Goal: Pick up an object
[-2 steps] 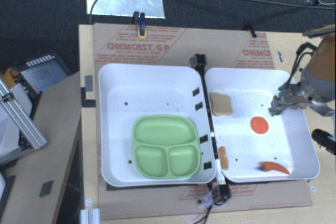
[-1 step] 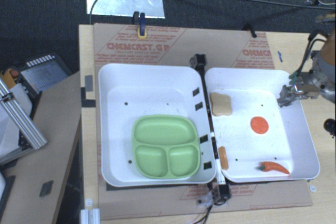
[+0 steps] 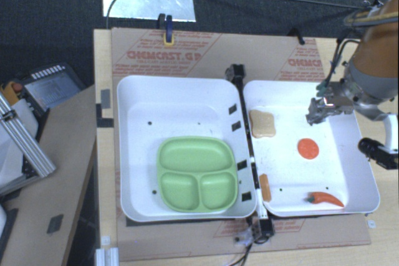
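Claw (image 3: pixel 319 110) hangs over the right bin (image 3: pixel 361 152) (grip state unreadable), holding nothing visible; red disc (image 3: pixel 308 148) lies just below it, bread (image 3: pixel 262 123) left, carrot (image 3: pixel 325 199) near the front.

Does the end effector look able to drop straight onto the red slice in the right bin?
Probably yes. The end effector hangs above the right bin, up and right of the red slice. The slice lies flat and alone; the bread piece and carrot sit well apart.
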`<state>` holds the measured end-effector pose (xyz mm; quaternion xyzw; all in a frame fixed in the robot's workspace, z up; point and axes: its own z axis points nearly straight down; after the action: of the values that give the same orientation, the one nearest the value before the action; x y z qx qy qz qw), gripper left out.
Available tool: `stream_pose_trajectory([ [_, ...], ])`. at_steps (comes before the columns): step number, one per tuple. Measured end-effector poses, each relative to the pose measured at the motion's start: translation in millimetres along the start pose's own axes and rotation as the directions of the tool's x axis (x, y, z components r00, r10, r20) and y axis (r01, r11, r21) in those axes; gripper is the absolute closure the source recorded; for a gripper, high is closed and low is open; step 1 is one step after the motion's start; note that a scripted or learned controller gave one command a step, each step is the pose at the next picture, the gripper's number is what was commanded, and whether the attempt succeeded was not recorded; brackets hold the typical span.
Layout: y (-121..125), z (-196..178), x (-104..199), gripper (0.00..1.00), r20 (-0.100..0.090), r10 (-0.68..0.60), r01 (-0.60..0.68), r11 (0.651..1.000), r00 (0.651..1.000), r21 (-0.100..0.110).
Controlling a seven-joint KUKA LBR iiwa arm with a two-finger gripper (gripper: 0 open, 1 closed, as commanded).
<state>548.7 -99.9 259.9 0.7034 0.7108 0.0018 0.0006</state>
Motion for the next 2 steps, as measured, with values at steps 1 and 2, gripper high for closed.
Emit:
stream_pose_trajectory([
  [1, 10.8, -3.7, 53.3, 1.00, 0.000, 0.000, 0.000, 1.000, 1.000, 0.001],
  [2, 21.3, 15.9, 103.2, 1.00, 0.000, 0.001, -0.001, 1.000, 1.000, 0.003],
])
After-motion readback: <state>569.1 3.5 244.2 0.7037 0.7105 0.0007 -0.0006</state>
